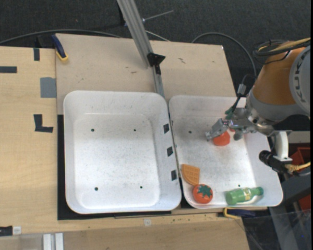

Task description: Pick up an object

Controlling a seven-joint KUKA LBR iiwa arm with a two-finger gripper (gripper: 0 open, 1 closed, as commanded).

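**Operator:** While the arm reaches in from 3 o'clock, where does the gripper (pixel 220 132) stand relative to the target?

**Technician:** It sits low over the right bin (pixel 208 111), directly at a small red-orange object (pixel 221 139) lying near the bin's centre. The object shows just below the grey gripper tip, touching it or very close. Whether the gripper is spread, closed, or clamped on the object cannot be determined at this angle, so no grasp is confirmed.

**Operator:** What does the step in hand require?

**Technician:** Judged from this position, the step is the grasp itself. Centre the tool over the object so that it is straddled evenly; an off-centre approach is likely to push a small rounded item aside. Descend close to the bin floor before closing, then lift vertically.

**Operator:** Are other items a concern?

**Technician:** Three sit along the bin's 6 o'clock edge: an orange wedge (pixel 190 173), a tomato-like toy (pixel 202 193) and a green bottle (pixel 243 195) lying on its side. All are well apart from the target. The left bin (pixel 115 150) stands at 9 o'clock on the table (pixel 21 155).

**Operator:** How is success verified?

**Technician:** After the lift, confirm the object rises with the tool.
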